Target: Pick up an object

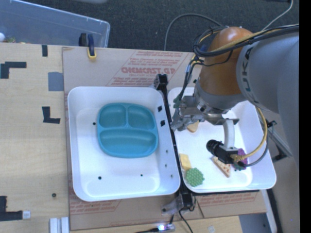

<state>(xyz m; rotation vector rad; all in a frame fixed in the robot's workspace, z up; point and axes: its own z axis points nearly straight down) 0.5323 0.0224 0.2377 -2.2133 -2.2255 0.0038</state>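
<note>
Gripper [187, 119] in right bin [262, 178], grip state can't tell. One tan piece [193, 127] just beside it. Nearer the camera: one yellow block [185, 160], one green ball [194, 176], one wedge [222, 167]. One blue plate [127, 130] well apart, in the other bin [73, 130].

Blue plate [127, 130] mid L bin [121, 179], front strip free, R bin [262, 178] front cluttered

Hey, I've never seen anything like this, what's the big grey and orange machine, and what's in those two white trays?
One camera, fixed above the workbench, looks down at a slant. The grey and orange machine is a robot arm reaching in from the right; its gripper hangs low over the right shallow white bin. That bin holds a small yellow block, a green knobbly ball, a tan wedge and a pale tan piece beside the gripper. The left white bin holds a blue divided plastic plate. Whether anything is gripped, I cannot tell.
</note>
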